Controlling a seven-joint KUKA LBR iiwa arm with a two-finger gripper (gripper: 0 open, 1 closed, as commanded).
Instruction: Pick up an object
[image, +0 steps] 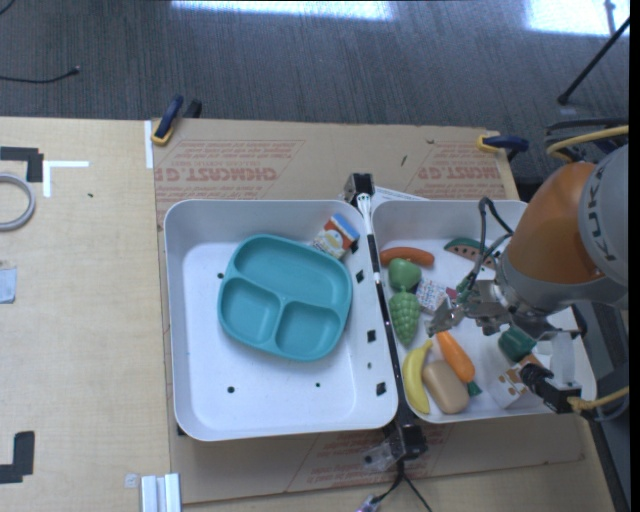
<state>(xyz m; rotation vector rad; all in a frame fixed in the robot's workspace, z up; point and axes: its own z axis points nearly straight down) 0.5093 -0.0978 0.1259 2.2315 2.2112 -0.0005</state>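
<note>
Closest to the lens, the grey arm (575, 235) with its orange band is seen over the right bin (500, 412), and the pincer (447, 316) is hung low among the toy food. Whether the pincer is released or clenched cannot be told, and nothing is seen to be held in it.

Well away from the pincer, in the left bin (195, 330), a smooth teal divided plate (285, 298) is laid flat.

No single object is named by the task. The candidates are clustered round the pincer. A curved yellow banana (415, 375) and a rounded tan piece (445, 388) are set below it towards the viewer. A knobbly green piece (404, 317) is placed just beside it, on the side away from the arm. A tapered orange carrot (456, 357) lies just under it.

The carrot is judged the readiest target. The pincer would best be centred across its narrow width, since glossy plastic is likely to slip from an off-centre pinch.
</note>
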